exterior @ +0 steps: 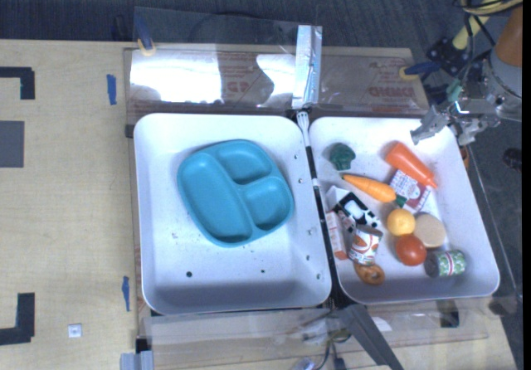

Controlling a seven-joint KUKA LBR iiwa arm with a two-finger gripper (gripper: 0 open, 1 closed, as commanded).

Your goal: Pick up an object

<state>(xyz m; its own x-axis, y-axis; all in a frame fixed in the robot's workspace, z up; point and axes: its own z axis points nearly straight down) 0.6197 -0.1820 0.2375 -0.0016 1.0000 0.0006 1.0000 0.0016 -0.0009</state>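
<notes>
A: Where is the arm?
B: It comes in at the upper right corner, its wrist [477,99] hanging over the right bin's far right corner.
A: And the gripper [444,129]?
B: It points down and leftward, just above that corner's rim. Whether the 2 fingers are parted is hard to tell.

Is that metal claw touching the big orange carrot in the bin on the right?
Apart. In the camera view the gripper sits at the upper right corner of the bin, and bare white bin floor shows between it and the large carrot.
</notes>
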